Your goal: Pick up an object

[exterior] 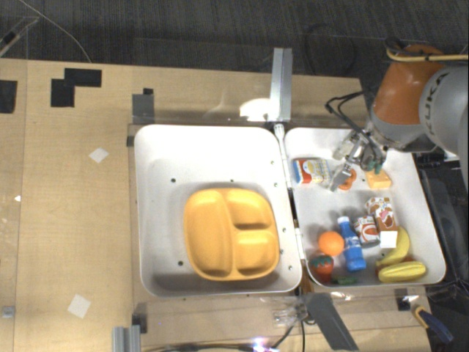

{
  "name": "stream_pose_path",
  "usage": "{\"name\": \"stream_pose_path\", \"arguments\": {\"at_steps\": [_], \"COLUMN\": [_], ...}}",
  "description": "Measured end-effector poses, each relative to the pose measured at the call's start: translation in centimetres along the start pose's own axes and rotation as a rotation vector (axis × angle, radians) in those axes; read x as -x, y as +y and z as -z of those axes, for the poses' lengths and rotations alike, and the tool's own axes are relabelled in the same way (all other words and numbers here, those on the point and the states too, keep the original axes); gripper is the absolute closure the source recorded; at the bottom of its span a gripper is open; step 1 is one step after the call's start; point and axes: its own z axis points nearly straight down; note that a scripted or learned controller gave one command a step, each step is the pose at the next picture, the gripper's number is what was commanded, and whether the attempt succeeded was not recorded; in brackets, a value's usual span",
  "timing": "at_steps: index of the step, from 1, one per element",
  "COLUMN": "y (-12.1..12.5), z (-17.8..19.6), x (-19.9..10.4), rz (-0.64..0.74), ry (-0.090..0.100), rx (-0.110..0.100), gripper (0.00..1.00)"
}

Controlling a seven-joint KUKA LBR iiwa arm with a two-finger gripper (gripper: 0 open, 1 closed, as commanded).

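Observation:
My gripper (350, 164) hangs low over the back of the right bin (425, 218), below the arm's orange band (399, 97). A small orange piece (349, 174) lies right at its tip. A white packet with red and blue print (311, 171) is just to its left, and a yellow block (378, 179) is just to its right. Nearer the front lie a blue bottle (351, 245), an orange (331, 242), a red and green fruit (321, 267), brown and white cartons (377, 220) and a banana (400, 264).
The left bin (157, 196) holds a yellow divided plate (231, 232). A metal post (281, 86) stands at the back between the bins. Black cables (344, 105) loop behind the right bin near the arm.

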Motion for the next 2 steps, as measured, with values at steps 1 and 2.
{"name": "stream_pose_path", "arguments": {"at_steps": [1, 2], "y": [0.4, 0.5], "z": [-0.1, -0.1], "x": [-0.6, -2.2], "rz": [-0.210, -0.473], "ry": [-0.004, -0.007], "rx": [0.003, 0.004], "gripper": [0.00, 0.00]}}
